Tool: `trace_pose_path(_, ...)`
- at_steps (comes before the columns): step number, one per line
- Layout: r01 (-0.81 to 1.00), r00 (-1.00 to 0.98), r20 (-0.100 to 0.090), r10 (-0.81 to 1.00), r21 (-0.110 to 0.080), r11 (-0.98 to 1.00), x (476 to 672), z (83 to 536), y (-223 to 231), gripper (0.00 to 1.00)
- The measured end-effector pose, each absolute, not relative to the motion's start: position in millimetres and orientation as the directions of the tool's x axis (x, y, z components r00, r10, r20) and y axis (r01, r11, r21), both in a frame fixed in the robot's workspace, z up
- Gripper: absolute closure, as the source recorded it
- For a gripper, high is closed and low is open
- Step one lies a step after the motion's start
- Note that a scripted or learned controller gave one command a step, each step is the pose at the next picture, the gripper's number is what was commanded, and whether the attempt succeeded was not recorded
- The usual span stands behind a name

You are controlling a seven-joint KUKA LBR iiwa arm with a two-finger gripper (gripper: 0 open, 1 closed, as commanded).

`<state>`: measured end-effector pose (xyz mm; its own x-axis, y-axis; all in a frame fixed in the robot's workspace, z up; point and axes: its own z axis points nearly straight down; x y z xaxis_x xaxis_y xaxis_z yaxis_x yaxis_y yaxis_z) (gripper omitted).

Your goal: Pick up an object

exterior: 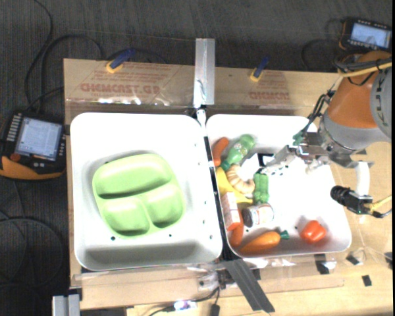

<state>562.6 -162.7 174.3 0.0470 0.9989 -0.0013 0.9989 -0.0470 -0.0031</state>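
Two bins (79,176); one green tray (138,193) inside left.

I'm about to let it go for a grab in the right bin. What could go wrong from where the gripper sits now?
1. The gripper hangs over a tight pile along the right bin's left wall; closing there may catch two items, or none.
2. The small can lies against the carrot, so a nudge might roll it away.
3. The red pepper sits apart and looks an easier target; going for the pile instead risks a failed try.
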Motion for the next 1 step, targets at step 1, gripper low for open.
trace_pose_path(1,0.988,-0.156,-0.004,0.988,0.001,0.156,592.6,98.0,-147.8,0.0)
